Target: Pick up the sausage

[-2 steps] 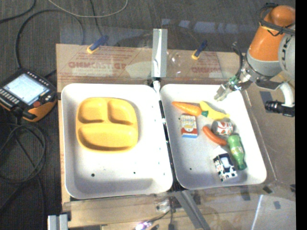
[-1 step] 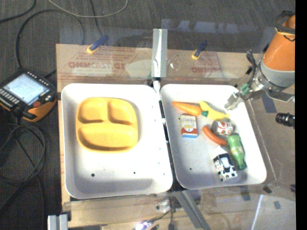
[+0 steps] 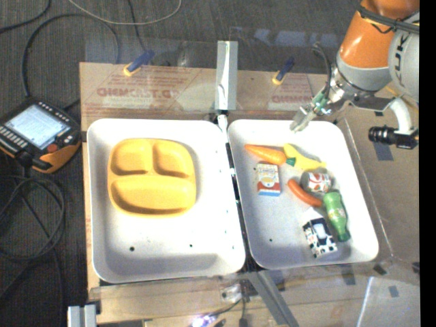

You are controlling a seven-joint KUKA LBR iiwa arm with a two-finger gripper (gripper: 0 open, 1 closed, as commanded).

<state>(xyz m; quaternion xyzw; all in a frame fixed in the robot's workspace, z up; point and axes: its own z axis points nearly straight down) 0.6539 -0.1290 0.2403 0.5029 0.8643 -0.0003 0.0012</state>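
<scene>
While the gripper [image 3: 304, 116], its opening impossible to judge, is hovering at twelve o'clock, the sausage [image 3: 304, 193] is lying red-orange, glossy, slanted.

The can [image 3: 317, 180] hides part of the sausage [image 3: 303, 193], and the arm [image 3: 381, 29] is cut off at the top edge

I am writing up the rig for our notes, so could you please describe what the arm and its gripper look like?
The arm is a thick, rounded body with a broad orange band and grey-white casing beside it. A dark cable runs over its top. The gripper is small and slim, pale metal with greenish parts, tapering to narrow tips.
</scene>
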